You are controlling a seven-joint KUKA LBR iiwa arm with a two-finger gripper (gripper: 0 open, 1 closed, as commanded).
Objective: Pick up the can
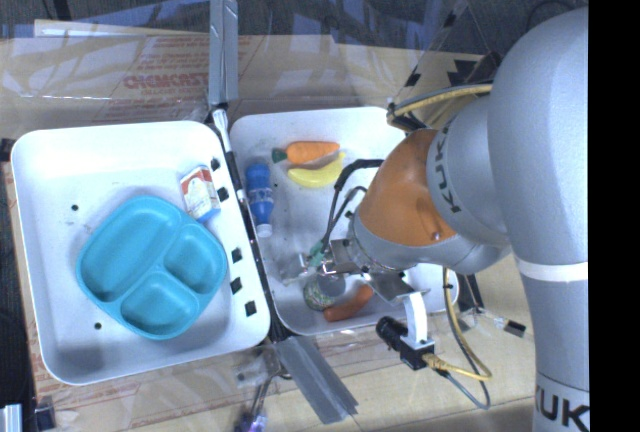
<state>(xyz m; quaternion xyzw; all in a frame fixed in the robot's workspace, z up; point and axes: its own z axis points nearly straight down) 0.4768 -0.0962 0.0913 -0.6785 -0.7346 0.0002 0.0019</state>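
End effector (322,272): low in the near part of the right bin (300,125), directly above the can; its fingers are hidden under the wrist, so their opening and any hold cannot be told.

Can (322,293): a dull, greenish-grey round object on the floor of the right bin, near its front wall, directly below the end effector and partly covered by it. Contact with the fingers cannot be told.

Sausage-shaped item (348,306): orange-red, lying tilted just right of the can, at the near edge of the same bin.

Arm (520,160): grey, entering from the right, with the orange band (400,200) above the wrist and covering much of the right bin's right half.

Right bin, remaining contents: a blue bottle (259,192) lying along the left wall; a yellow banana (315,176) near the far wall; an orange carrot (312,152) with a green end just beyond the banana, touching or nearly touching it.

Left bin (60,150): shallow and white, side by side with the right bin. Contents: a blue divided tray (150,265) with three compartments, tilted across the middle; a small white and red carton (199,191) at the tray's far right corner, close to the bin's right wall.

Divider (222,50): a grey bar running from the far side down between the two bins.

Surface (110,70): brown, with red printed lettering, carrying both bins.

Cables (455,360): yellow and black, loose near the arm's base at the near right.
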